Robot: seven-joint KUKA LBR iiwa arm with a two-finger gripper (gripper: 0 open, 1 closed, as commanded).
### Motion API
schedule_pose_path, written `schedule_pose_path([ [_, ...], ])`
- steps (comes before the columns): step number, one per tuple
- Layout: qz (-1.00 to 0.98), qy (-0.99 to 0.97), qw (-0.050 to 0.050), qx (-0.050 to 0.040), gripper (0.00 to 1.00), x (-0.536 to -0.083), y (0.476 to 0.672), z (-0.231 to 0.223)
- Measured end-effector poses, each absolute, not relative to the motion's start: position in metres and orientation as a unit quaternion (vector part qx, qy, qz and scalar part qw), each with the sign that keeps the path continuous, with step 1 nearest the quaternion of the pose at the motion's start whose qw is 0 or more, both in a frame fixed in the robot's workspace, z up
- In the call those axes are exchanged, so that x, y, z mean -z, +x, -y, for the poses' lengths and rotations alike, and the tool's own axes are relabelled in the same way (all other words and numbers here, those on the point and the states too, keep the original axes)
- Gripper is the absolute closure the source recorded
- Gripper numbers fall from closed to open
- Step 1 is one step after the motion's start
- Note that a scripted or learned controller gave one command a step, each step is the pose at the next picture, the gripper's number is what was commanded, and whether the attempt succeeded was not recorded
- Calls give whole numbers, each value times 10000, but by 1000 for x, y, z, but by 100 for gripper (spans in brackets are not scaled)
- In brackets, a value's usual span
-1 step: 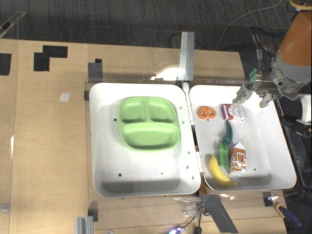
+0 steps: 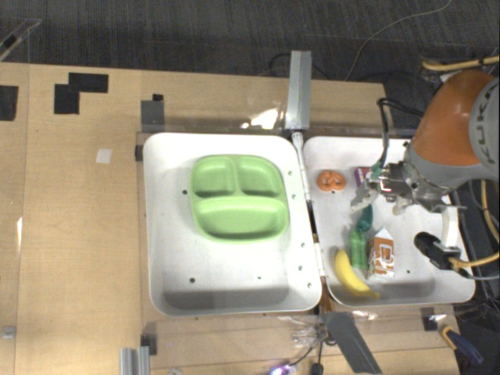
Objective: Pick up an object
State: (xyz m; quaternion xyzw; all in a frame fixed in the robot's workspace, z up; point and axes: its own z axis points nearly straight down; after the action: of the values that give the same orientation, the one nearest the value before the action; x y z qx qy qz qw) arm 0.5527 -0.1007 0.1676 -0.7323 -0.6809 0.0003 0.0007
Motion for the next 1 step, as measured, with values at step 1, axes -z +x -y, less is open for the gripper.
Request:
schedule_pose_path([
  [1,7296,-6838,-42,45,0,-90,561,127],
])
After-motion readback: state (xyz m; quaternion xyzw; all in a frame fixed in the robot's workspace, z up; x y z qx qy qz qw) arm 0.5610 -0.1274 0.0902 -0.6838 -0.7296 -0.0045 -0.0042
